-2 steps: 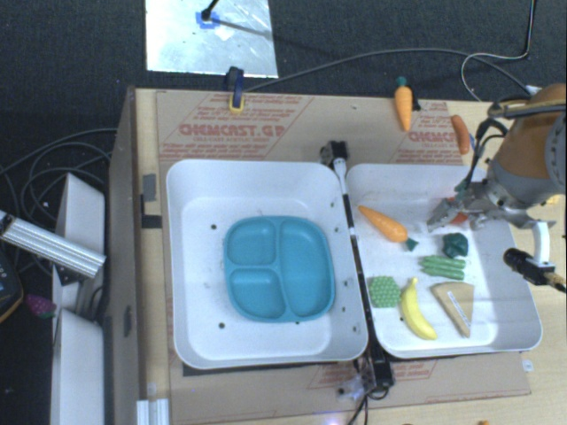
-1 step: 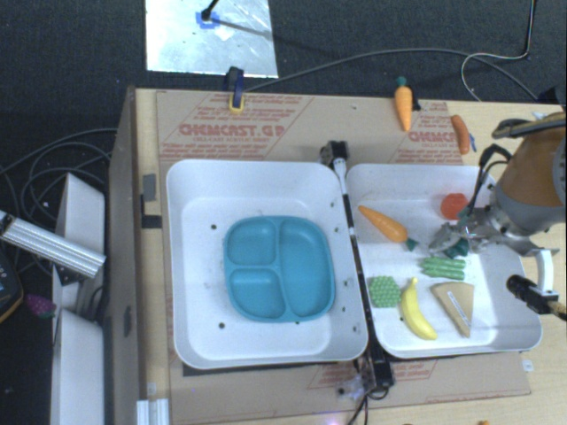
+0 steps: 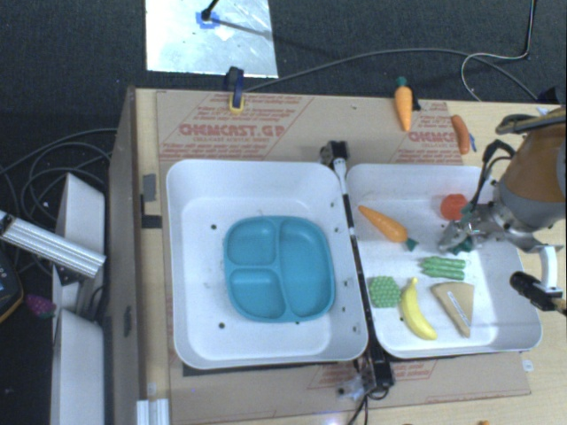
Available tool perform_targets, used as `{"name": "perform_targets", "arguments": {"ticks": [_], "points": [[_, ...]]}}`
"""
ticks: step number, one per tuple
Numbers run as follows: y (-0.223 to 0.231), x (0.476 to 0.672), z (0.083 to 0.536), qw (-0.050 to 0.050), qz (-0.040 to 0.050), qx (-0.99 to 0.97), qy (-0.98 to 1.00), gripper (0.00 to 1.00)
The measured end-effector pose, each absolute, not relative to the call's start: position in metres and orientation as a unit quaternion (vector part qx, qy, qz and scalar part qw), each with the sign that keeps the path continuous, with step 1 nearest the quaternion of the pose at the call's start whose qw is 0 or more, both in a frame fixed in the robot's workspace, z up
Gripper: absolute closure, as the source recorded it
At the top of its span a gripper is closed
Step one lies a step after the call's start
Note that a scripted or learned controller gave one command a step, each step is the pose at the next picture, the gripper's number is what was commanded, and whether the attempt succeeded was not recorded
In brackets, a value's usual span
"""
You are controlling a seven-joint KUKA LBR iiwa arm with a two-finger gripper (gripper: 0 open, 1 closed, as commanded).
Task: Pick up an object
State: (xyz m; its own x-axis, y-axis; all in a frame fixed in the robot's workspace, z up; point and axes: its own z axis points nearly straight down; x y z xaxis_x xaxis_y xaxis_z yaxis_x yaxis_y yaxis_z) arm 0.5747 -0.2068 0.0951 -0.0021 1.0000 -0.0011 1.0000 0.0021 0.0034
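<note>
Camera view puts the gripper [image 3: 457, 237] low in the right bin [image 3: 496, 343], finger state impossible to tell, with the green bean pods [image 3: 443, 266] just on its near side (long axis running left-right), nothing visibly held.
</note>
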Motion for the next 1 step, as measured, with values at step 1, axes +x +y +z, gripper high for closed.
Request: {"name": "perform_targets", "arguments": {"ticks": [1], "points": [[-0.1229, 0.562, 0.0948, 0.0, 0.0005, 0.705, 0.709, 1.0]]}}
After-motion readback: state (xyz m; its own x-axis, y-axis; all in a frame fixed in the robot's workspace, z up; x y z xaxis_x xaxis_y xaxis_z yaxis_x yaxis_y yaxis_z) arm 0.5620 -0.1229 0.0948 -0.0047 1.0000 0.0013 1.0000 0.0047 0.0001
